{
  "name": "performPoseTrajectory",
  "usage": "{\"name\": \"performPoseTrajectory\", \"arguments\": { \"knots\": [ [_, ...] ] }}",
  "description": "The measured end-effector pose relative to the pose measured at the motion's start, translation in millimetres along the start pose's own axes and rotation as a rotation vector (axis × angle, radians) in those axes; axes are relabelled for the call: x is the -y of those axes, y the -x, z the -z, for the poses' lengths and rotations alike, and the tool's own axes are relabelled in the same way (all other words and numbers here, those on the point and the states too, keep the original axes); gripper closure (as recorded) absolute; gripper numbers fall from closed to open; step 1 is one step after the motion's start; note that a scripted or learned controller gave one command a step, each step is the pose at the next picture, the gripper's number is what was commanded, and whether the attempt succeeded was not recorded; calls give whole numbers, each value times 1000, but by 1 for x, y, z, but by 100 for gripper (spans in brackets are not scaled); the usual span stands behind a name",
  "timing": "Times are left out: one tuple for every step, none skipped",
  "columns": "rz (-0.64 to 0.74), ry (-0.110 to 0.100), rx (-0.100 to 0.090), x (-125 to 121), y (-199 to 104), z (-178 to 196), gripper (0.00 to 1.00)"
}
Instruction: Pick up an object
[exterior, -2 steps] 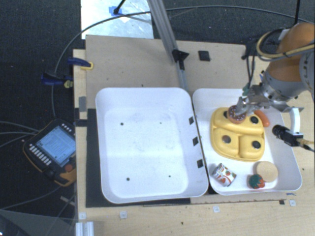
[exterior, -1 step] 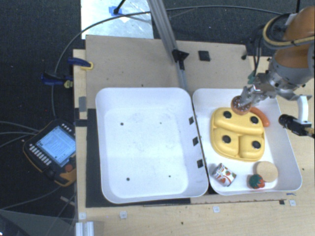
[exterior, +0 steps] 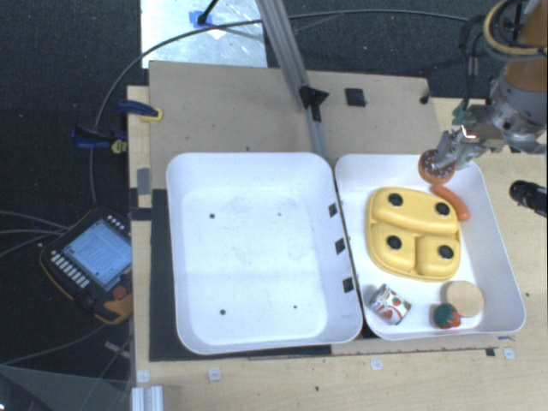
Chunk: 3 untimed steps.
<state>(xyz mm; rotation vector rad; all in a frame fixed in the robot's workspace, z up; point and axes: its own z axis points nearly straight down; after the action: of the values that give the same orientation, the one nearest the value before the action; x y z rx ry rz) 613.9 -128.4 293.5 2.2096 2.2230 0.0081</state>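
The tool [exterior: 442, 163] sits at the far corner of the right bin [exterior: 505, 268], right on a small brown ring [exterior: 435, 170]; I cannot tell its grip. Just beside it lies one orange sausage [exterior: 451, 202], then one yellow tray [exterior: 413, 232]. Farther off sit one can [exterior: 390, 304], one tan disc [exterior: 464, 296] and one green ball [exterior: 444, 316]. The left bin [exterior: 257, 247] has open room.

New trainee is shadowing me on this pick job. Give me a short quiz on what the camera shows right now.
1. True or false: the yellow tray lies in the left bin.
2. Which lies nearest the gripper? A. can B. brown ring C. tan disc
3. What orange thing touches the yellow tray's upper right corner?

Key
1. False: it lies in the right bin.
2. B
3. The sausage.
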Motion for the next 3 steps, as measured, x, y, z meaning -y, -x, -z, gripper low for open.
{"name": "performPoseTrajectory", "arguments": {
  "knots": [
    [4,-7,-3,-4,-48,-3,100],
    [4,-7,-3,-8,-106,-13,100],
    [4,-9,-4,1,-161,-36,100]
  ]
}}
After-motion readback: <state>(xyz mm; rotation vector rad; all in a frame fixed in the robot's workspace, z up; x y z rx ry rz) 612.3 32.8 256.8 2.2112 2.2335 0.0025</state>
